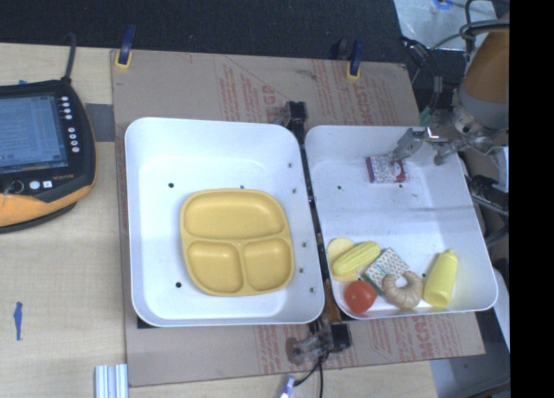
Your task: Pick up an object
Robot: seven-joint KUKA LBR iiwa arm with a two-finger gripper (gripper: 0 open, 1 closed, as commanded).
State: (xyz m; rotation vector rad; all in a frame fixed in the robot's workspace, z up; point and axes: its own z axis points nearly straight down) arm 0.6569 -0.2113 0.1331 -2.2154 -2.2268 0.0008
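Observation:
My gripper [421,153] hangs over the back of the right bin [450,215], open, with its fingers spread apart. One fingertip [402,155] is right beside a small red-and-white packet [384,170] lying flat on the bin floor; nothing sits between the fingers. Along the bin's front edge lie a yellow corn cob [357,258], a red tomato [360,298], a tan pretzel [403,290], a yellow bottle [441,278] and a patterned packet [389,266].
The left bin [156,215] holds a yellow divided plate [235,240]. A tablet controller [39,150] lies on the bench at far left. Blue clamps [353,57] pin the cardboard at the back. Cables and the arm crowd the right side.

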